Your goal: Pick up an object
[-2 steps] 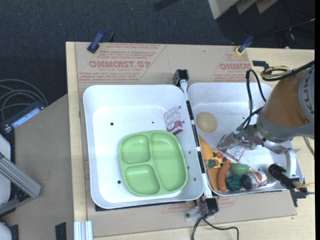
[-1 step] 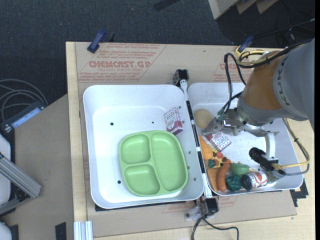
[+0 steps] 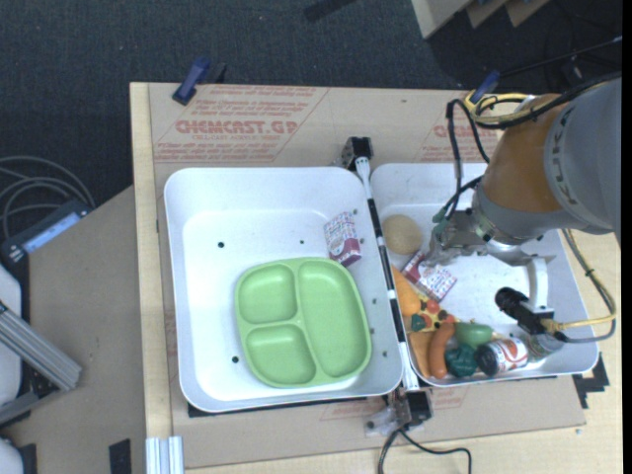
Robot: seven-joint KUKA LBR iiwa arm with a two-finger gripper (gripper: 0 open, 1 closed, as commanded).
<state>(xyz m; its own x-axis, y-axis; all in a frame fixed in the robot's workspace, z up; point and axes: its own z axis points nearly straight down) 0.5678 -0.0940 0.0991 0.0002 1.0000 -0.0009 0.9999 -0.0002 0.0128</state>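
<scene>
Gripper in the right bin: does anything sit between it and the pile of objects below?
Nothing visible does. The gripper is directly over the red-and-white packet at the top of the pile in the right bin, with the other toys further down toward the bin's near edge.

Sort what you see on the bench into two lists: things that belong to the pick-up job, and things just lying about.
Belongs to the job:
pincer
pink packet just below it
tan disc
toy vegetables
can
right bin holding these

Lying about:
green tray
small carton in the left bin
blue clamp
</scene>
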